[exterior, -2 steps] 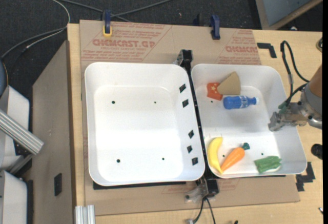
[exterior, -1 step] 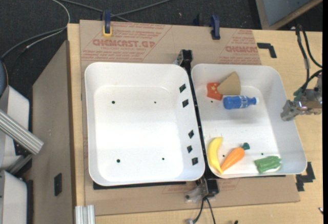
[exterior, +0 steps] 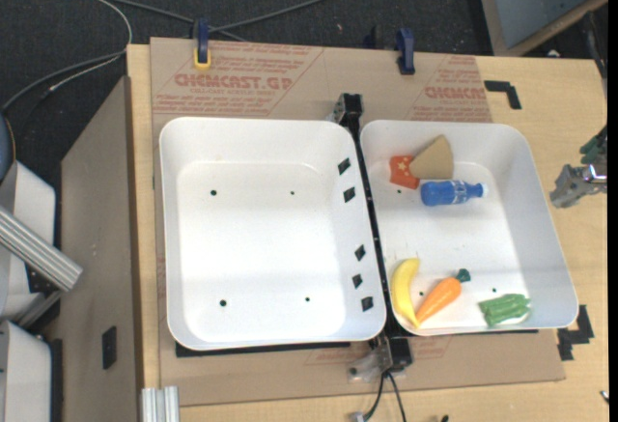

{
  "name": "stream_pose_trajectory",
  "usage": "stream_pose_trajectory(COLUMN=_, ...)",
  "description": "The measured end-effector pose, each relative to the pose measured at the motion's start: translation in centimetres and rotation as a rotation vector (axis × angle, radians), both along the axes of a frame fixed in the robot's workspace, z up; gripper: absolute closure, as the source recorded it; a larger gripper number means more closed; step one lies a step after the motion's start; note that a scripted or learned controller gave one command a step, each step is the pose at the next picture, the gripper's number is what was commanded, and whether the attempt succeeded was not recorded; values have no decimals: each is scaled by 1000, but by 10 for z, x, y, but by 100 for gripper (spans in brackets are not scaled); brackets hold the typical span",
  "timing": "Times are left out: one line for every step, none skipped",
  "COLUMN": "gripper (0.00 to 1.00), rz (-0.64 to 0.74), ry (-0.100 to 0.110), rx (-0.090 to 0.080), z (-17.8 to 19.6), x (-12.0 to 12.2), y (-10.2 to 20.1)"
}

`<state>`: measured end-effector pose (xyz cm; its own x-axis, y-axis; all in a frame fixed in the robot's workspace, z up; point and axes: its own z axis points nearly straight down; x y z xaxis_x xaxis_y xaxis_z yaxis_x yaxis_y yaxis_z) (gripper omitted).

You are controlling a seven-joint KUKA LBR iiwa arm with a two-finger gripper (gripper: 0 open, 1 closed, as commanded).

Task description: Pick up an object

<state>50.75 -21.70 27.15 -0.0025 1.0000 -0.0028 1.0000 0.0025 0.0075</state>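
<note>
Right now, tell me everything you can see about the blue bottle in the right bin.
The blue bottle is small, looks like glossy plastic, and lies on its side in the upper half of the right bin, its narrow neck and pale cap pointing toward the view's right. A lighter band shows near the neck. It rests on the bin's white floor just below the tan wedge and the red block, very close to both; whether it touches them is unclear. It sits well apart from the hand at the right edge.
</note>
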Motion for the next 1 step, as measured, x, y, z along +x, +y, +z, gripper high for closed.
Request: stream_pose_trajectory(gripper=100, rz=4, ry=9, rx=5, z=-14, x=13, y=51)
